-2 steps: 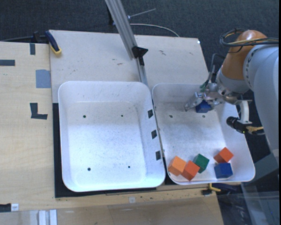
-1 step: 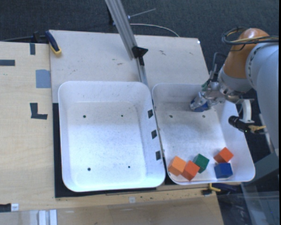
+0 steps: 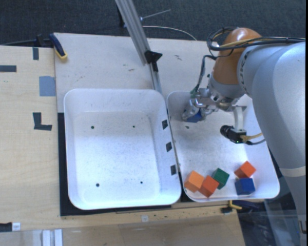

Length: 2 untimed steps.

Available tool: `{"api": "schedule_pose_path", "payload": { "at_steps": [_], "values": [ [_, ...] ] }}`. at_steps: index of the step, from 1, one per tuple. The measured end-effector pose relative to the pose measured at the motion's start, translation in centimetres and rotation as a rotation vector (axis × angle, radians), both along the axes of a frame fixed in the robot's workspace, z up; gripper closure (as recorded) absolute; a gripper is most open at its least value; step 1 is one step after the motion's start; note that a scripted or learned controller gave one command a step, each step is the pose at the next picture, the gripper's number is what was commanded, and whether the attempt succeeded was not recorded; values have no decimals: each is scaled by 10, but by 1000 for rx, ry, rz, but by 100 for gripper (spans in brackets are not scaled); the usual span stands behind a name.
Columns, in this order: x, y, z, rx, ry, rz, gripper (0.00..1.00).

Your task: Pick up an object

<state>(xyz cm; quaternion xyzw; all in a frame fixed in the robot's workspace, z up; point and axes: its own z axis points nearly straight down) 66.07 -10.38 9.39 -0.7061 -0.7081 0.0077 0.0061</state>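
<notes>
Five blocks crowd the near edge of the right bin (image 3: 271, 188): an orange block (image 3: 195, 180), a red-orange block (image 3: 209, 186), a green block (image 3: 220, 177), a blue block (image 3: 245, 186) and another orange block (image 3: 245, 169). Farther in, the tool (image 3: 193, 113) grips a small blue object (image 3: 194, 117), largely hidden by its fingers. Behind it, the arm (image 3: 267, 81) bends in from the right, its bulk cut off at the frame edge.
</notes>
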Motion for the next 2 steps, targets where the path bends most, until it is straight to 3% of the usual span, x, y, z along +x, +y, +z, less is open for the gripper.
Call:
{"api": "schedule_pose_path", "payload": {
  "at_steps": [1,2],
  "values": [
    [20,85,103,5,-27,6,100],
    [20,156,97,4,-18,6,100]
  ]
}}
